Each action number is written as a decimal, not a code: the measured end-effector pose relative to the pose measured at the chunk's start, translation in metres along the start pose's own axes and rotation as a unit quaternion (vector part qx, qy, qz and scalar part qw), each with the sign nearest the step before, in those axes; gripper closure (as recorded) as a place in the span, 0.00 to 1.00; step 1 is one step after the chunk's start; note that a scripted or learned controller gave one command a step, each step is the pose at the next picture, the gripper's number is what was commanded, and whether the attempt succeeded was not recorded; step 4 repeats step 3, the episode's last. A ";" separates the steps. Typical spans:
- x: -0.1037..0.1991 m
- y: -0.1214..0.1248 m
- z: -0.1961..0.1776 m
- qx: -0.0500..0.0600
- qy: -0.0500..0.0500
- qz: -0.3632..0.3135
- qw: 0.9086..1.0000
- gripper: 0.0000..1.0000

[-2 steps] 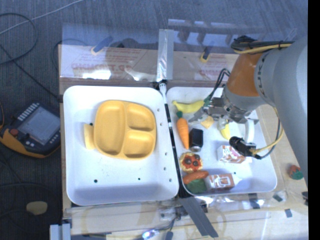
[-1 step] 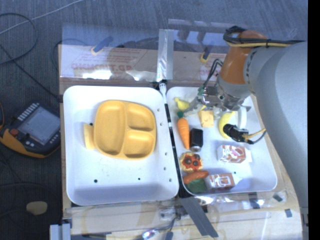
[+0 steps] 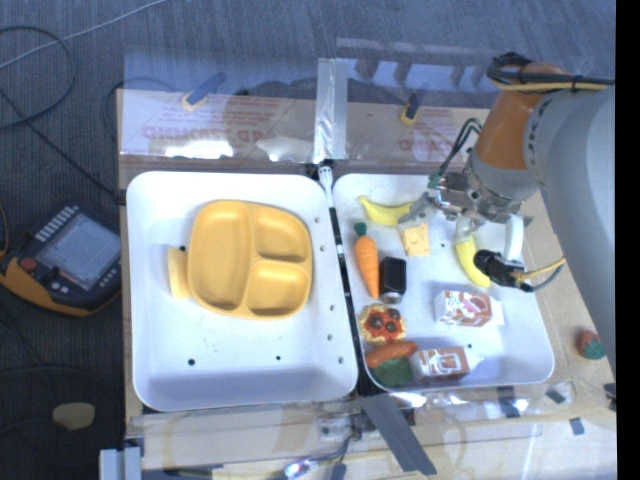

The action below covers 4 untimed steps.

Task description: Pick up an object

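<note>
No label is readable. The left bin (image 3: 150, 368) holds a yellow divided tray (image 3: 248, 258); the right bin (image 3: 520, 363) holds toy food. Whether the tool (image 3: 450, 208) is released, I cannot tell.

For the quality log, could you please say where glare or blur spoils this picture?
In the camera view, glare whitens the clear sheet behind the bins and the bench edge in front; the arm at right is soft and blurred; the toy food, like the carrot, is sharp.
</note>
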State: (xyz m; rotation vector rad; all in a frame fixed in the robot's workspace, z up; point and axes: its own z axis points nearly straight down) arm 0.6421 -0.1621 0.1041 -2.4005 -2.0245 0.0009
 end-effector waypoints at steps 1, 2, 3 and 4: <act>0.043 0.012 0.017 0.013 -0.008 -0.064 0.998 0.00; 0.047 0.014 0.007 0.010 -0.006 -0.064 0.998 1.00; 0.098 0.010 -0.079 0.000 0.000 -0.069 0.998 1.00; 0.098 0.010 -0.079 0.000 0.000 -0.069 0.998 1.00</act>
